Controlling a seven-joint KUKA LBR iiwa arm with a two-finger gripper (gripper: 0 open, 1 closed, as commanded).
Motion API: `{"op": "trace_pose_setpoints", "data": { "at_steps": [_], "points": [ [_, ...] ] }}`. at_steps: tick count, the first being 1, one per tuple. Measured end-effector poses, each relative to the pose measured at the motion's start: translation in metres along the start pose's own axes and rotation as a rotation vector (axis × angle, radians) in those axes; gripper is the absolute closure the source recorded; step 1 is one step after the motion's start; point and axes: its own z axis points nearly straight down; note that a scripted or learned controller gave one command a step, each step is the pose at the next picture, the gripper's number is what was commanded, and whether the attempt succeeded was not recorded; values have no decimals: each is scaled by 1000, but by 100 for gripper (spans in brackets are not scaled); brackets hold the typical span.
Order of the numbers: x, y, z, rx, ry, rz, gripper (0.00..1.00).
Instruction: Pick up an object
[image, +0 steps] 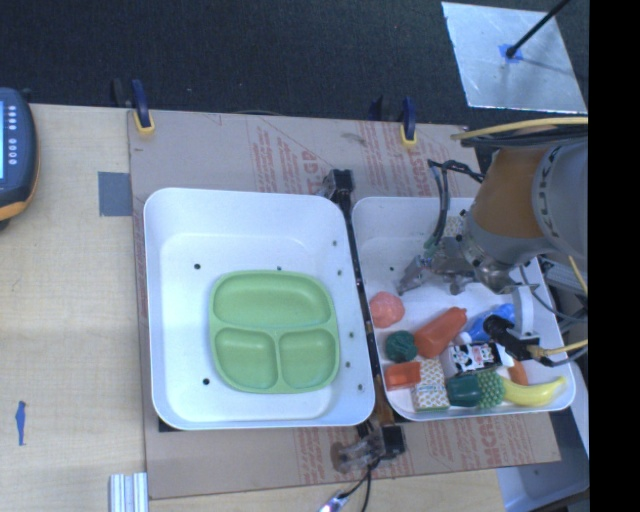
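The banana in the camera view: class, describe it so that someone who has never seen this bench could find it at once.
Start at the right white bin, the one crowded with small toys. Go to its corner nearest the camera on the right, where the banana lies flat along the rim. It is the sole plain yellow curved piece, beside a green-and-yellow pineapple-like toy.

The arm (520, 215) hides the right bin's (385, 225) back corner — small toys (478, 357) below the gripper (432, 268) blur together.

Toy foods (440, 332) clustered in right bin's (372, 222) near half, banana (532, 392) at corner
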Motion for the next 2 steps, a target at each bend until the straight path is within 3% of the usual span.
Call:
{"op": "trace_pose_setpoints", "data": {
  "at_steps": [1,2],
  "points": [
    [-63,71,-145,-25,-10,-1,0],
    [16,34,6,4,2,-5,0]
  ]
}}
